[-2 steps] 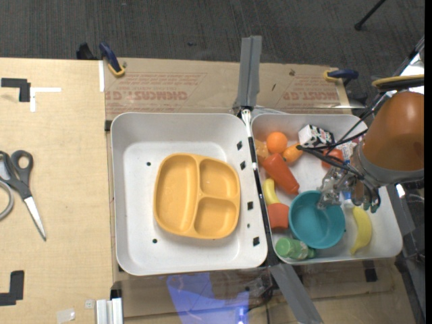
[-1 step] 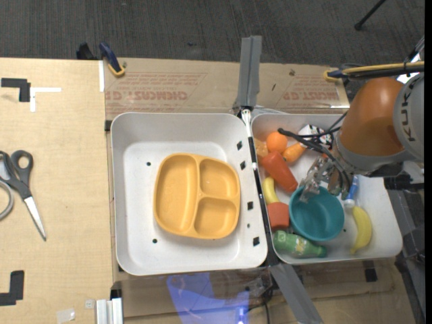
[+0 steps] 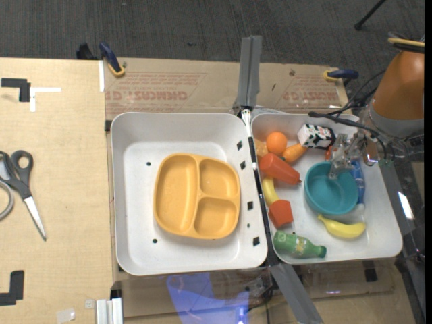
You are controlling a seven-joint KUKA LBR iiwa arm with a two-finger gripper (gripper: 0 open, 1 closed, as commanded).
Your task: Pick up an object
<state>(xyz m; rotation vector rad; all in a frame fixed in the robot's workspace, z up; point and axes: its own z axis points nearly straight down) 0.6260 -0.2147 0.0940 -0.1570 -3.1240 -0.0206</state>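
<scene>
My gripper (image 3: 342, 162) hangs over the right bin (image 3: 385, 248), at the far rim of a teal bowl (image 3: 329, 193). A blue object (image 3: 358, 183) lies against the bowl's right side, just under the gripper. Around the bowl lie a yellow banana (image 3: 343, 228), a green bottle (image 3: 299, 246), a red block (image 3: 281, 212), a red pepper (image 3: 278, 169), an orange (image 3: 275, 142) and a black-and-white carton (image 3: 316, 136). I see nothing lifted off the bin floor.
The left bin (image 3: 128, 181) holds a yellow divided plate (image 3: 198, 196). Scissors (image 3: 23, 187) lie on the wooden bench at far left. A grey divider post (image 3: 248, 73) stands between the bins at the back. Cables trail from the arm at right.
</scene>
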